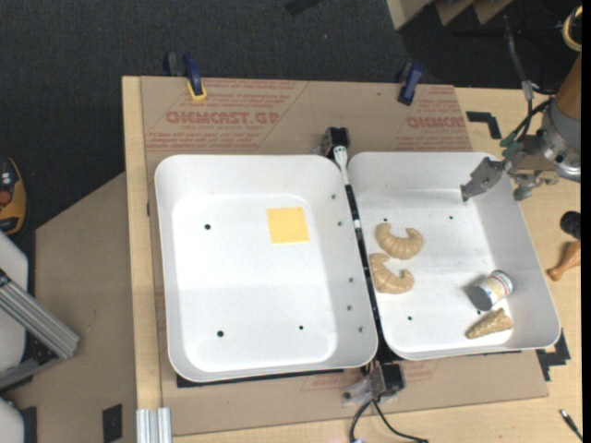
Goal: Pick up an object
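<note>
The right bin (pixel 434 183) holds two tan croissants (pixel 399 241) (pixel 391 278) near its left wall. A small white jar with a grey lid (pixel 489 290) lies near its front right, and a tan cone (pixel 488 324) sits just in front of the jar. A yellow square slice (pixel 287 225) lies flat in the left bin (pixel 185 247). My gripper (pixel 501 182) hangs over the right bin's far right corner, open, with nothing between its fingers. It is well apart from all the objects.
Both bins rest on a brown board (pixel 277 109) held by blue clamps (pixel 194 74) at the far edge. A black bracket (pixel 335 141) sits between the bins at the back. A wooden piece (pixel 565 264) lies just outside the right bin.
</note>
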